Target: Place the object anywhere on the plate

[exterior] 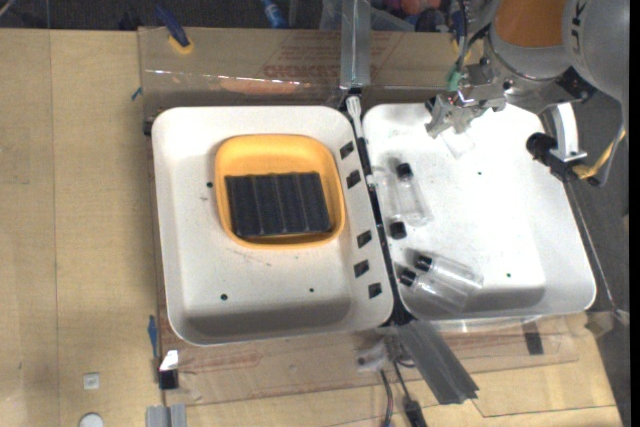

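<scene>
The left shallow white bin (190, 215) holds a square orange plastic plate (278, 153) with rounded corners, and a black ribbed rectangular insert (277, 204) lies on the plate's middle. Right of the plate, past the black divider strip (368, 215), sits the right shallow white bin (520, 215). Two clear plastic vials with black caps lie in it: one (407, 192) just right of the divider, level with the plate, the other (445, 273) lower, towards the bin's near edge. Both lie on their sides, well apart from the plate. Further right and higher, the two-finger gripper (447, 118) hangs over the right bin's far edge; whether its jaws are released or clenched cannot be told.
</scene>
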Motion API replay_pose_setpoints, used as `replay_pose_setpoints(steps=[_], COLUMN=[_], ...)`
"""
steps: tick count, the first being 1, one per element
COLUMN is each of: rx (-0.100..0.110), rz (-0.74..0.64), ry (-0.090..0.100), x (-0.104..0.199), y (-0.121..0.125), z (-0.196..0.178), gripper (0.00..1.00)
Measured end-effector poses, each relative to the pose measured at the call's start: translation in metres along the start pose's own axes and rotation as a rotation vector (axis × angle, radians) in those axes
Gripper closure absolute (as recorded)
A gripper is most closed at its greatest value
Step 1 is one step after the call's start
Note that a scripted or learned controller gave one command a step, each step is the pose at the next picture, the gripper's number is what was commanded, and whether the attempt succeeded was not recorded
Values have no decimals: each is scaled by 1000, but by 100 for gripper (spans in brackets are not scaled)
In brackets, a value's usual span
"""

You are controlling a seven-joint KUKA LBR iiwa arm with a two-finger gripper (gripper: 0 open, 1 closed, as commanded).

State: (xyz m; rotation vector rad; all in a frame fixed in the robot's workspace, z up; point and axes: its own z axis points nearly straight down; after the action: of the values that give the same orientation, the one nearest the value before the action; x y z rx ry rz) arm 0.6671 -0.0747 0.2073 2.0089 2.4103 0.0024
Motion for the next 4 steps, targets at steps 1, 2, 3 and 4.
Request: replay_pose_setpoints(steps=[1, 2, 3, 4], rx=[-1, 5, -1, 5], rz=[-112, -193, -247, -315], ry=[0, 4, 0, 4], x=[25, 37, 54, 69], y=[5, 6, 10, 12], z=[-24, 11, -19, 5], gripper=[100, 100, 100, 100])
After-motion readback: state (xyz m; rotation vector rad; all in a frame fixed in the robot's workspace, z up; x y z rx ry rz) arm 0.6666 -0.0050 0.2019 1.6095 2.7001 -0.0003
